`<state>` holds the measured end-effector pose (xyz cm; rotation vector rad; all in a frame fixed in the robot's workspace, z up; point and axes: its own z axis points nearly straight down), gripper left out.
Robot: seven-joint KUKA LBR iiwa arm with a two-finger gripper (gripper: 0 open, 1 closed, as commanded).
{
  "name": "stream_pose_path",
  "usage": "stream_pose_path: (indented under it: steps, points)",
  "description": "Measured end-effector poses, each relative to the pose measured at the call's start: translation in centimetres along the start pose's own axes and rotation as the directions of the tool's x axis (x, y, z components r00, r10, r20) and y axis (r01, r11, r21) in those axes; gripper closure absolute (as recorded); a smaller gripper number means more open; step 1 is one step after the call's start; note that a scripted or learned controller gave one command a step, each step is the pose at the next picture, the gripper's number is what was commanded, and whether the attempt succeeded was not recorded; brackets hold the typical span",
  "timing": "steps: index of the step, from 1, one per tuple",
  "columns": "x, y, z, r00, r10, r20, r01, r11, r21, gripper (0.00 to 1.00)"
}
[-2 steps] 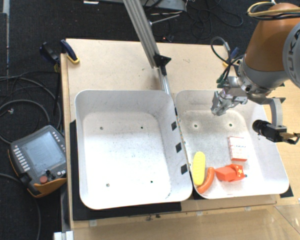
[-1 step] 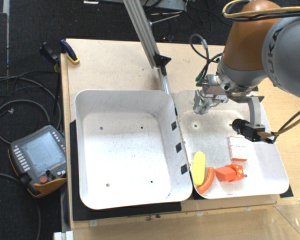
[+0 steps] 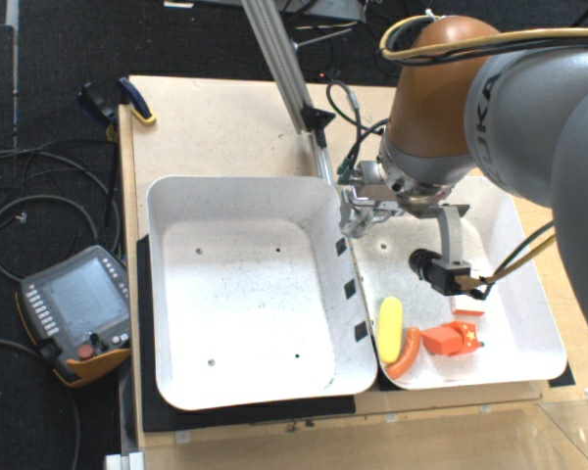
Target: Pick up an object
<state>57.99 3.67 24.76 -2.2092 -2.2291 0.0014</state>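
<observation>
In the right bin (image 3: 529, 292), near its front left corner, lie a yellow banana-shaped object (image 3: 389, 325), a curved orange piece (image 3: 404, 353) touching it, and an orange-red block (image 3: 449, 340). A small red piece (image 3: 467, 311) sits just behind the block. My gripper (image 3: 356, 215) hangs below the orange wrist band at the back left of the right bin, close to the wall shared by both bins. It is well behind the objects, and I see nothing in it.
The left bin (image 3: 167, 262) stands beside the right one. A slanted aluminium pole (image 3: 279, 57) rises from the bench behind the bins. A black cable fitting (image 3: 436, 267) hangs off the arm over the right bin. A teach pendant (image 3: 73, 306) lies off the bench at left.
</observation>
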Motion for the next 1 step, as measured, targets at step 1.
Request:
stream_pose_path:
  steps: [1]
  points:
    - [5.44, -0.63, 1.53, 1.000, 0.000, 0.000, 0.000, 1.000, 0.000, 1.00]
